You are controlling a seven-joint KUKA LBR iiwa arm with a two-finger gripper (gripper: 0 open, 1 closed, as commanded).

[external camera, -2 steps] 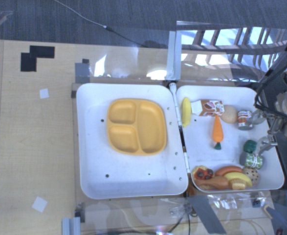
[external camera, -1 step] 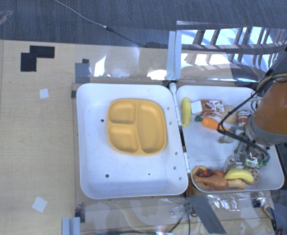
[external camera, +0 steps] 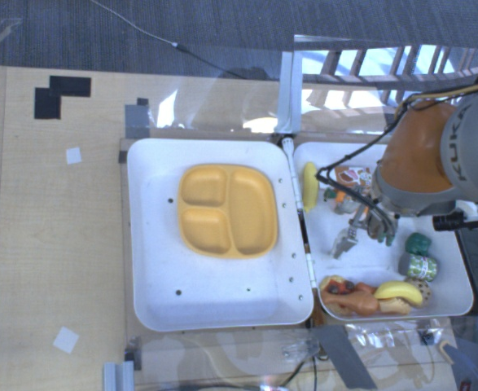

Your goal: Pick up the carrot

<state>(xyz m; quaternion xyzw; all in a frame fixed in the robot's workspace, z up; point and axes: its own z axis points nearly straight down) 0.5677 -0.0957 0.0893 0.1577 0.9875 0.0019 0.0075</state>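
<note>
Counter [external camera: 51,243] of pale wood stretches far off to the left of my fingers, bearing the two shallow white bins. The left white plastic bin [external camera: 153,218] holds a yellow three-compartment plastic tray [external camera: 226,210], well apart from my fingers on their left. Nearer, just across the wall between the bins, a small yellow banana-shaped piece [external camera: 309,186] lies up and to the left of my fingers, near the left edge of the right white bin [external camera: 458,300].

My fingers [external camera: 346,241] hang over bare floor in the middle of that right bin. They look slightly parted and I see nothing between them; they are small and partly shadowed, so I would not swear to the exact gap.

The orange carrot [external camera: 354,303] lies below my fingers, against the near wall of the right bin, next to a reddish item I cannot identify [external camera: 339,284] and touching or nearly touching a yellow toy banana [external camera: 400,292] on its right. Farther right of my fingers sit a dark green rounded object [external camera: 418,243] and a green patterned can [external camera: 420,266].

I judge the task barely begun: the carrot sits untouched, and reaching, closing and lifting all remain. The crowding beside it may make a clean grasp awkward.
</note>
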